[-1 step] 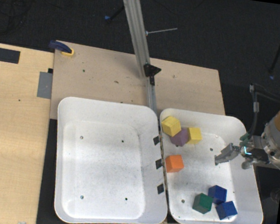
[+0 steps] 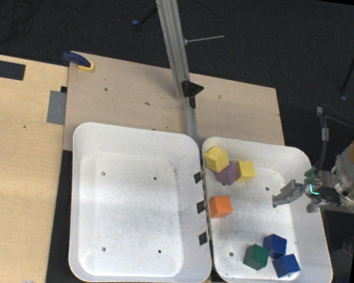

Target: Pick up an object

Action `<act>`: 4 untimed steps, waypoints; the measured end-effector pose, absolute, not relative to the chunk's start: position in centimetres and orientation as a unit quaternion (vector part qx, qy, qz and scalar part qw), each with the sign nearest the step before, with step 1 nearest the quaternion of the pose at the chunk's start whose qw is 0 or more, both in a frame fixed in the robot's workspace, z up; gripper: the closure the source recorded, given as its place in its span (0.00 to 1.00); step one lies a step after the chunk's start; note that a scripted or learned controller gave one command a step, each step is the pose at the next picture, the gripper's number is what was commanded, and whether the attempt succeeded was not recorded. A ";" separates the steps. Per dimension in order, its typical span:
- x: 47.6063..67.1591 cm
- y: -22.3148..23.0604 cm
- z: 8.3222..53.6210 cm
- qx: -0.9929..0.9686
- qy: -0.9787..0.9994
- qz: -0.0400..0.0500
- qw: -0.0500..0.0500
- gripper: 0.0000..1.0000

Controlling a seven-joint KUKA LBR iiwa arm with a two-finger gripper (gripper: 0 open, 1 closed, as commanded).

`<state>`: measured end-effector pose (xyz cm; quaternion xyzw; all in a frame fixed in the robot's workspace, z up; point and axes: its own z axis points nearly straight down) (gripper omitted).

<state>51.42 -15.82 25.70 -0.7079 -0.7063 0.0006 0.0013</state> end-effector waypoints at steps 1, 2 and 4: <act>50.9 -15.5 19.3 -0.707 -0.707 0.003 0.005 0.00; 50.5 -15.3 14.9 -0.708 -0.707 0.002 0.004 0.00; 50.4 -15.4 10.8 -0.711 -0.704 0.001 0.002 1.00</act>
